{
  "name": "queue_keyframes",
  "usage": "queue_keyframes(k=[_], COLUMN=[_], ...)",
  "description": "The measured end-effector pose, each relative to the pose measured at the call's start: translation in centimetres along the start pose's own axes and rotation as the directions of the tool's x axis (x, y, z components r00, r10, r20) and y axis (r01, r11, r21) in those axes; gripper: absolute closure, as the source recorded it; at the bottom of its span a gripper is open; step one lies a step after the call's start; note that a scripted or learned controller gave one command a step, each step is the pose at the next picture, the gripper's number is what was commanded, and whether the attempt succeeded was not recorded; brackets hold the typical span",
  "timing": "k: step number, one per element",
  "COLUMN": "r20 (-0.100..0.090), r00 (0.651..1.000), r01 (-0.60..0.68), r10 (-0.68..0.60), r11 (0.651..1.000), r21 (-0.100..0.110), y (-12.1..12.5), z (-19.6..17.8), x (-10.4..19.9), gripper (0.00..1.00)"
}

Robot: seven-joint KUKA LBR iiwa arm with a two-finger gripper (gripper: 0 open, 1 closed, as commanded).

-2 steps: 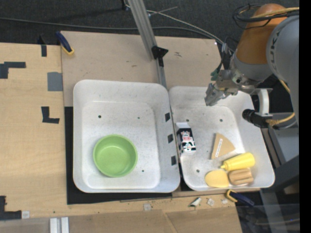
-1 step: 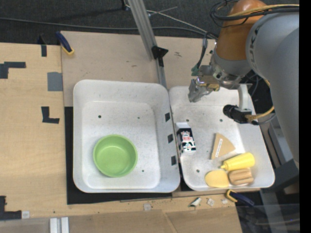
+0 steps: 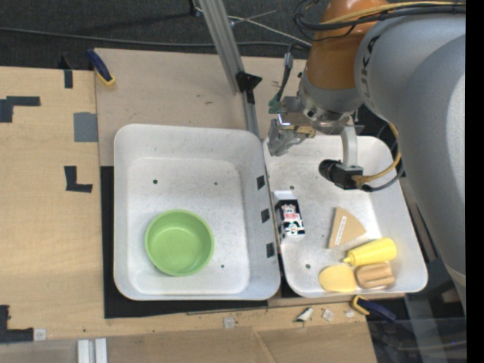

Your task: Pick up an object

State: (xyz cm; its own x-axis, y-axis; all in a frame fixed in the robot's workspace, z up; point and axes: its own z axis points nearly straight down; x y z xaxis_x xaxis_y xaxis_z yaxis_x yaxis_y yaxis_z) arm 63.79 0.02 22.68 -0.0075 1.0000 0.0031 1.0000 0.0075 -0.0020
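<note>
Objects [image 3: 355, 252] — five; one green bowl [image 3: 179, 242].

No text, brand, number or sign can be read anywhere. A small black-and-white packet [image 3: 290, 219] lying in the right bin [image 3: 378, 169] carries printed markings, but they are too small and blurred to make out. The tan triangular card [image 3: 346, 227] beside it also carries nothing that can be read.
</note>
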Motion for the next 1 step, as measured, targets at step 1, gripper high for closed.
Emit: queue_keyframes(k=[1], r20=[0.001], r00=[1.000], r01=[0.000], r10=[0.000], r11=[1.000], r21=[0.001], y=[0.46], z=[-0.78], x=[6.03], gripper=[1.00])
